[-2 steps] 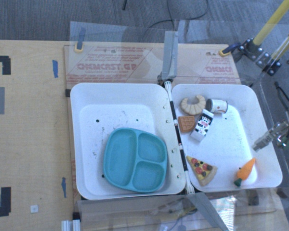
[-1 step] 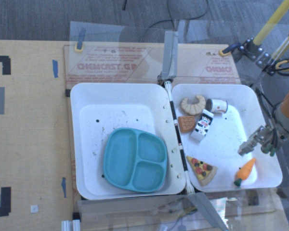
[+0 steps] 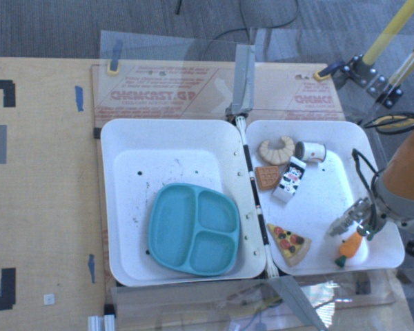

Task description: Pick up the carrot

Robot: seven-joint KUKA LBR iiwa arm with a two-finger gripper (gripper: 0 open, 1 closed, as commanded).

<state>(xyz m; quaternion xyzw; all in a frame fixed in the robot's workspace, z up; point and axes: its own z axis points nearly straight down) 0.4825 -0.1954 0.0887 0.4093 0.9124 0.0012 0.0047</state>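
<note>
Your gripper [image 3: 357, 225] sits at the carrot's [image 3: 350, 245] 12 o'clock; whether it's open, I cannot tell. Centre over the orange body before you close and lift.

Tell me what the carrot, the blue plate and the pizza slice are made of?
Carrot: likely toy plastic, plain smooth orange with a green tip. Blue plate: looks like moulded plastic, one even teal colour, smooth rounded compartments, soft sheen. Pizza slice: probably plastic or rubber toy food, with flat bright colours; too small to tell which.
</note>
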